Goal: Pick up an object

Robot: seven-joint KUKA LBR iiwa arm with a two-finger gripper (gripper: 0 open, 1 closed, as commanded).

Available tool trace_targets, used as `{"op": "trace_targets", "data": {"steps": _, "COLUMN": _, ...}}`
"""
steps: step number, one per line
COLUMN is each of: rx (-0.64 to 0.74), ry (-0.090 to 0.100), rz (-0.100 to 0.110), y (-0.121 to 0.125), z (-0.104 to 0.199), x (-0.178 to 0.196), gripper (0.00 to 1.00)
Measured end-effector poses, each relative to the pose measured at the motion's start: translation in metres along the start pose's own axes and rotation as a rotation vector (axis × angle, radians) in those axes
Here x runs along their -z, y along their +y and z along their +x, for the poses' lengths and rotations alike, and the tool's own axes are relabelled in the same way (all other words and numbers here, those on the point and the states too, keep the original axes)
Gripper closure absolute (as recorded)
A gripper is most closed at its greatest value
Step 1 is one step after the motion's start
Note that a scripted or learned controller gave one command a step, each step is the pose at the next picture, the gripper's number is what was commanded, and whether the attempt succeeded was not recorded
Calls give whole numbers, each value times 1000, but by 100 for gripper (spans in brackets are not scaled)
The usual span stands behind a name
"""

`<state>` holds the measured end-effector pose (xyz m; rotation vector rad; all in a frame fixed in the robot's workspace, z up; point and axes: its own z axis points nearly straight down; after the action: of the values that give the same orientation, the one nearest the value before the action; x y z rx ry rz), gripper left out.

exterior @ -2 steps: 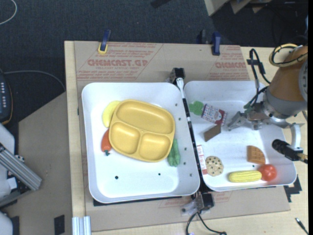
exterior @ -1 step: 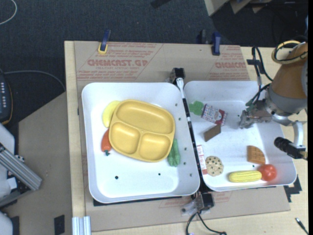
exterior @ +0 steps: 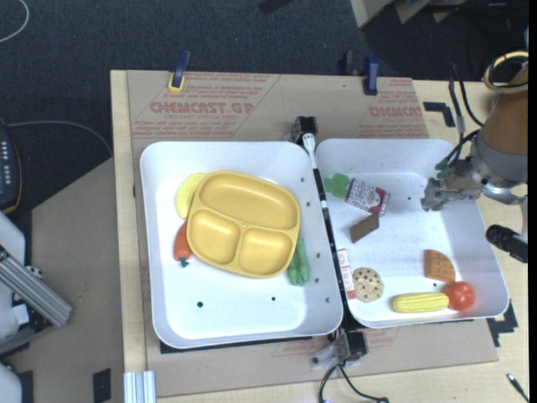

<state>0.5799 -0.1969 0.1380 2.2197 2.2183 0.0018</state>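
Cracker [exterior: 439, 265] sits flat, so your gripper [exterior: 438, 193] (jaw state impossible to tell) may skid off.

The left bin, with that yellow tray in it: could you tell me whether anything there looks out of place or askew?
Yes. The yellow divided tray sits askew in the left bin and lies on top of other items: a yellow piece and a red-orange piece poke out from under its left edge, and a green piece from under its right.
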Motion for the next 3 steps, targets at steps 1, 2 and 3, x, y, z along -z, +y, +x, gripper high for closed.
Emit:
{"op": "trace_targets", "data": {"steps": 1, "rx": 0, "ry": -1, "rz": -1, "y": -7, "z": -6, "x": 57, "gripper": 100}}
{"op": "trace_targets", "data": {"steps": 2, "rx": 2, "ry": -1, "rz": -2, "y": -6, "z": -6, "x": 89, "gripper": 100}}
{"op": "trace_targets", "data": {"steps": 3, "rx": 5, "ry": 4, "rz": 5, "y": -23, "z": 46, "x": 100, "gripper": 100}}
